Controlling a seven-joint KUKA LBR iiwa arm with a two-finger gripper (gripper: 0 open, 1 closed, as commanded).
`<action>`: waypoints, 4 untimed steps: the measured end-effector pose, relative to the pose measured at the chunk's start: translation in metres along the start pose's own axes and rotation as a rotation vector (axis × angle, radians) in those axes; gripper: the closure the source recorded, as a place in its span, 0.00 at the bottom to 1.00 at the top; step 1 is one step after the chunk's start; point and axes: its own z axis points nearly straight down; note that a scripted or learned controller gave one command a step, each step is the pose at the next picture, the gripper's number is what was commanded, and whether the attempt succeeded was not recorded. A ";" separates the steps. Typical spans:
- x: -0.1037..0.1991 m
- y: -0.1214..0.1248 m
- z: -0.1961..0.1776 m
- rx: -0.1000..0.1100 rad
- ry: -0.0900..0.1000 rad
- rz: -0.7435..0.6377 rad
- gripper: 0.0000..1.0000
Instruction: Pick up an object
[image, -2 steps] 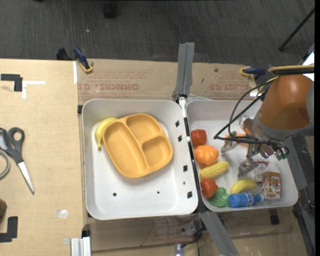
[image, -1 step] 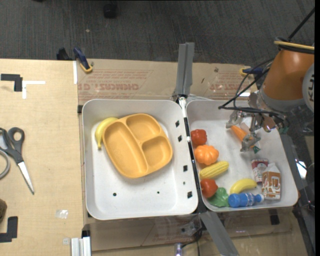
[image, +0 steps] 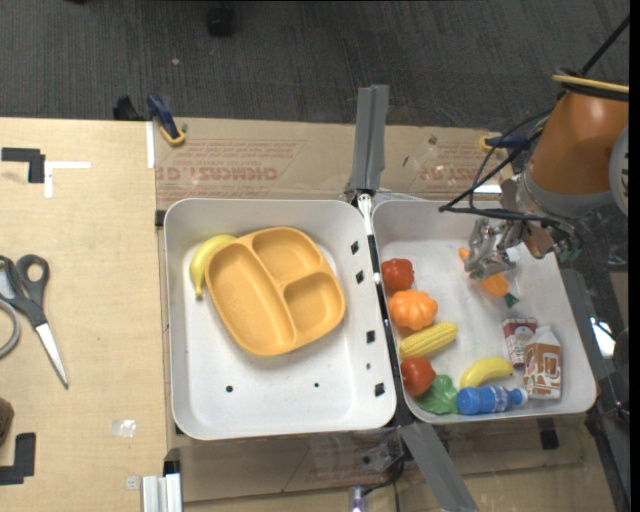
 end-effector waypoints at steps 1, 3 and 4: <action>0.000 0.000 0.000 0.000 0.000 0.000 0.00; 0.003 0.005 0.000 0.001 0.003 0.111 1.00; 0.003 0.006 0.000 0.001 0.003 0.111 0.00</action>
